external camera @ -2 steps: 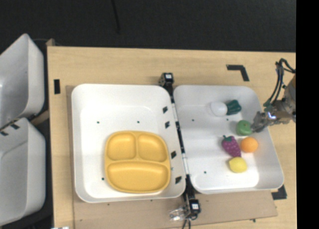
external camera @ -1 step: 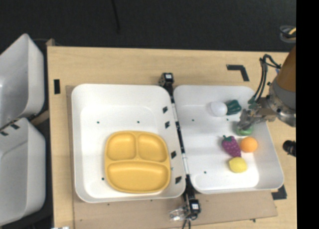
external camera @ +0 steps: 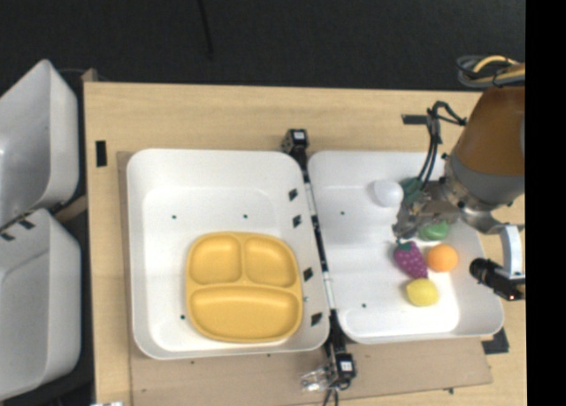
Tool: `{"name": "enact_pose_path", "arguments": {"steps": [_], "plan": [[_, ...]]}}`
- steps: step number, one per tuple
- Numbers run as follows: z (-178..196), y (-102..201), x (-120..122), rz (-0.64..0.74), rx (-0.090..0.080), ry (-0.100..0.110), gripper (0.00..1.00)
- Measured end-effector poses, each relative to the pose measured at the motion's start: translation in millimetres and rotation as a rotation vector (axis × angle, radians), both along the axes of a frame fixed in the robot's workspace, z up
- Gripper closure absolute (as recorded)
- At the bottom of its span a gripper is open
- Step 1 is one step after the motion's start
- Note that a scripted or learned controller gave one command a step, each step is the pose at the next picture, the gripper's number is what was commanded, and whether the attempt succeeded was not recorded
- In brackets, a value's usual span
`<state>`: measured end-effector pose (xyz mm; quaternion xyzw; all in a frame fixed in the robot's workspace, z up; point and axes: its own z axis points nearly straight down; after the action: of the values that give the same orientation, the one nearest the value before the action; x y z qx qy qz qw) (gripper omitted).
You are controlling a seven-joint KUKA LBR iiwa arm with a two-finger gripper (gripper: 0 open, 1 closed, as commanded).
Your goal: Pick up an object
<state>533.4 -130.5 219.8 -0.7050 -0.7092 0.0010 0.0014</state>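
A: Item one, the bench (external camera: 106, 245)?

B: Light wood, filling the lower two-thirds of the frame, dark ground above it. It bore two shallow white bins side by side.

A: Left bin (external camera: 159, 192)?

B: Centre-left of the frame. One yellow divided plate (external camera: 243, 287) lay in its lower middle part, three compartments, two small above one long.

A: Right bin (external camera: 354, 218)?

B: Centre-right, touching the left bin along a shared edge with black clips. Contents, all toward its right half: a white ball (external camera: 386, 192) near the upper middle; a purple grape bunch (external camera: 409, 259); an orange fruit (external camera: 442, 259) just beside the grapes to the right; a yellow lemon-like piece (external camera: 422, 293) just below those two; a green object (external camera: 432, 229), partly hidden under the arm.

A: The arm?

B: Entered from the right edge of the frame, orange band (external camera: 493, 134) uppermost, grey wrist beneath it. The gripper (external camera: 409, 229) pointed down into the right bin, directly above the grape bunch and just left of the green object.

A: State of the claw?

B: Could not tell. The finger ends were a dark blur against the items below, and nothing was plainly seen between them.

A: Position of the grapes relative to it?

B: Just beneath the tips, resting on the bin floor; whether touched, could not tell.
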Motion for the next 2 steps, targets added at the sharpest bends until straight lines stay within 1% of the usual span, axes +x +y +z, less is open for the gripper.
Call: {"name": "enact_pose_path", "arguments": {"steps": [1,2], "plan": [[8.8,48.5,-4.8,0.002,0.001,-0.001,1.00],[14.3,110.8,-2.5,0.003,0.001,-0.002,1.00]]}}
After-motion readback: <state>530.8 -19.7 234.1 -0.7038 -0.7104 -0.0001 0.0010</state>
